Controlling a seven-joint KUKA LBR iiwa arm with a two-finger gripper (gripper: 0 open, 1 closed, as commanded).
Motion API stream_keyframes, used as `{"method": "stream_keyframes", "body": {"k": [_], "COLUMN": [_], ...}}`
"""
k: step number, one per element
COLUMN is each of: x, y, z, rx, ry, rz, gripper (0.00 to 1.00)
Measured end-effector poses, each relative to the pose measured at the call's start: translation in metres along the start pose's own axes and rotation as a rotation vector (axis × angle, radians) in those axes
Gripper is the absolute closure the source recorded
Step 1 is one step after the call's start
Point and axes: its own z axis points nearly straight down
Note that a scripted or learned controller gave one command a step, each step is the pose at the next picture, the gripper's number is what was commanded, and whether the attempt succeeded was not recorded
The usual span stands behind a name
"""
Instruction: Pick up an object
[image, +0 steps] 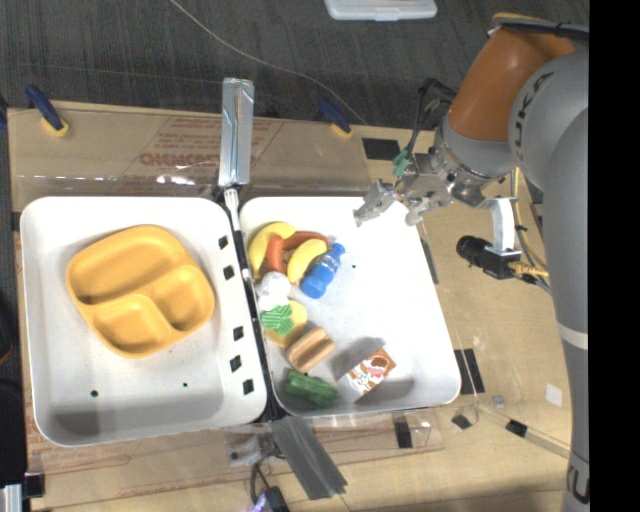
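blue bottle (319, 272) | lies low and left of the fingers, in the right bin (420, 330) among toy food | gripper (392, 206) at bin's top edge, fingers spread, nothing between | step: approach | next: descend over bottle, close

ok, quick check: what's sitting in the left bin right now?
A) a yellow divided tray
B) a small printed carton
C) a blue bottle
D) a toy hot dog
A: the yellow divided tray lies alone in the left bin, while the blue bottle, hot dog and small carton all sit in the right bin.
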Motion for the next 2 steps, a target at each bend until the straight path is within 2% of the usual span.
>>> {"method": "stream_keyframes", "body": {"k": [1,2], "x": [0.068,0.052], "y": [-0.101,-0.03], "z": [0.11,0.162], "rx": [0.007,-0.002], "ry": [0.002,-0.001], "rz": [0.079,0.286], "gripper": [0.0,0.0]}}
